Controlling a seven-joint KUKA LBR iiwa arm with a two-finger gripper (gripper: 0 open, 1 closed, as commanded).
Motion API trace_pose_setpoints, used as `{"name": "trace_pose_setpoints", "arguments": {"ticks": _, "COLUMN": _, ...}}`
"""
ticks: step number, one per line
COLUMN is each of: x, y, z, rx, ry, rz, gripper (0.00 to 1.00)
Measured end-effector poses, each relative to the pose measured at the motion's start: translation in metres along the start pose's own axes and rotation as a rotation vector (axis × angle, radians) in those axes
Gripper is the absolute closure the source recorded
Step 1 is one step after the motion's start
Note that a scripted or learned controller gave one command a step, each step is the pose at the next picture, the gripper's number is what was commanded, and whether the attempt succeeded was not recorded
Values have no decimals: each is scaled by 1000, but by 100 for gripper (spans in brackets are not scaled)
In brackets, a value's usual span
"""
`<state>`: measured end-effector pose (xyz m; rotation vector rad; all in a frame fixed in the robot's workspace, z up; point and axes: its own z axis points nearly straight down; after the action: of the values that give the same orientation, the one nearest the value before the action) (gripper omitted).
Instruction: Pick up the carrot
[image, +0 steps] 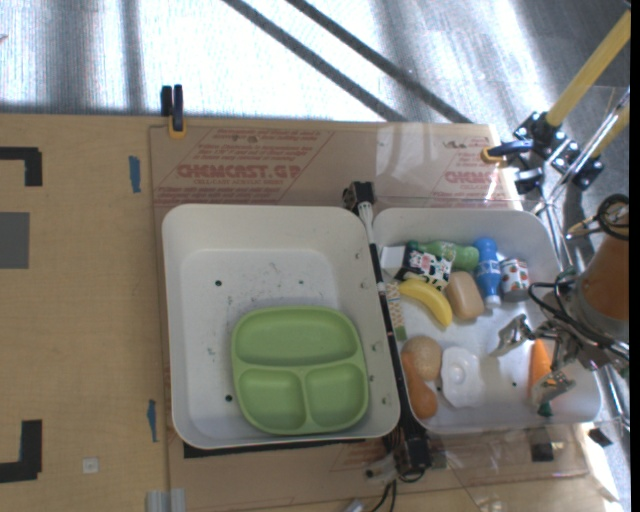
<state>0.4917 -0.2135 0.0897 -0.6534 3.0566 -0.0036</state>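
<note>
Altogether two white bins (190, 300) sat side by side, one green plate (298, 368) in the left. One carrot (540, 362) lay at the right bin's lower right, between the gripper's (527, 362) spread fingers, arm entering from the right edge.

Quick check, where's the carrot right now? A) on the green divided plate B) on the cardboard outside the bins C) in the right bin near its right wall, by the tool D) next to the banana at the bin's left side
C: the carrot lies in the right bin close to its right wall, beside the tool; the green divided plate sits in the left bin.
</note>
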Motion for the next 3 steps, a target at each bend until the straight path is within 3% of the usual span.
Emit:
{"name": "trace_pose_setpoints", "arguments": {"ticks": 1, "x": -6, "y": -1, "z": -13, "rx": 8, "ry": -19, "rz": 9, "gripper": 100}}
{"name": "trace_pose_setpoints", "arguments": {"ticks": 2, "x": -54, "y": 69, "z": -56, "rx": -4, "ry": 0, "rz": -293, "gripper": 100}}
{"name": "trace_pose_setpoints", "arguments": {"ticks": 3, "x": -52, "y": 68, "z": -55, "rx": -5, "ry": 2, "rz": -290, "gripper": 0}}
